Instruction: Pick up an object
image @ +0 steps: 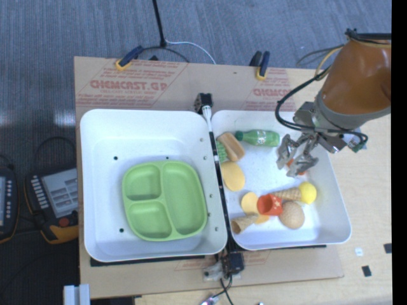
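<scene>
Nothing picked yet: candidate toys lie in the right bin [331, 234] — yellow ball [308, 192], ice-cream cone [287, 195] and red cup [271, 204] just below the tool [297, 155], green bottle [258, 137] to its left. Step looks like approach; next move likely calls for dropping onto 1 item, probably cone or ball, then closing on it. Tool hangs over the bin's right part, fingers spread and gripping nothing, arm [355, 75] reaching in from the right, wrist pointing down.
</scene>
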Robot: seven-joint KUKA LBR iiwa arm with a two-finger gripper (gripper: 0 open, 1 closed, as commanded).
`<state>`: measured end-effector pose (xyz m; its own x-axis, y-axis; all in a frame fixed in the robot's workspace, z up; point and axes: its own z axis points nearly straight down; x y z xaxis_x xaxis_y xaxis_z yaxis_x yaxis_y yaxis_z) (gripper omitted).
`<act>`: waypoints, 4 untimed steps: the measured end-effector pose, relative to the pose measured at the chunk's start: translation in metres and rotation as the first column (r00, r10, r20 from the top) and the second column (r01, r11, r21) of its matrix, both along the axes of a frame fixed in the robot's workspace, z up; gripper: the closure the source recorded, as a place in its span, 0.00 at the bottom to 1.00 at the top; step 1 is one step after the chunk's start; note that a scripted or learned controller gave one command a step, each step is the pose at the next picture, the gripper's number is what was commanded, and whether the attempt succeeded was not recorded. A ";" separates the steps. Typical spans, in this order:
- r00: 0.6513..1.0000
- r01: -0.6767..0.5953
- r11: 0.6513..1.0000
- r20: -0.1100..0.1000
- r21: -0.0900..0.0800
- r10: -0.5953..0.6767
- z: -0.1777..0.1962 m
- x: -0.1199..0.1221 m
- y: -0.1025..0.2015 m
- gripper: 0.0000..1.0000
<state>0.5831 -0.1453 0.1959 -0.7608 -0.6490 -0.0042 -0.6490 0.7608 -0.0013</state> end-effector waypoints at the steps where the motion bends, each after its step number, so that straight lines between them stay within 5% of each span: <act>1: 1.000 0.000 1.000 -0.001 0.000 0.000 0.000 0.000 0.000 0.00; 2: 0.989 0.150 0.989 0.000 0.000 -0.150 -0.101 0.022 -0.022 0.00; 3: 0.995 -0.101 0.995 0.013 -0.002 0.101 -0.106 0.007 -0.041 0.00; 4: 0.983 -0.184 0.983 0.016 -0.007 0.184 -0.105 -0.022 -0.026 0.00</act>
